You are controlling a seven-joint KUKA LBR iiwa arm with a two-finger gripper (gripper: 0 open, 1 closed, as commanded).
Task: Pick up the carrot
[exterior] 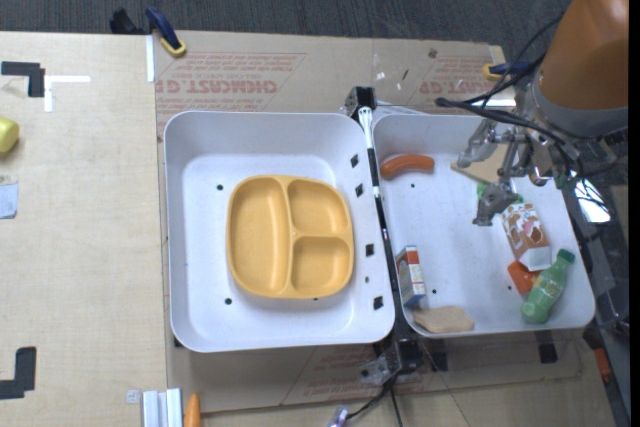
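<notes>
An orange piece that looks like the carrot (518, 276) lies in the right bin (450, 245) near its front right corner. It is partly covered by a snack packet (525, 229) and a green bottle (546, 287). My gripper (484, 183) hangs over the upper middle of the right bin, up and left of the carrot and apart from it. Its fingers look spread, with nothing between them. One fingertip (492, 208) points down toward the packet's left side.
An orange-red sausage (407, 164) lies at the right bin's back left. A small box (411, 275) and a bread slice (443, 319) sit at its front left. A tan piece (478, 172) lies under the gripper. The left bin (190, 215) holds a yellow divided plate (291, 236).
</notes>
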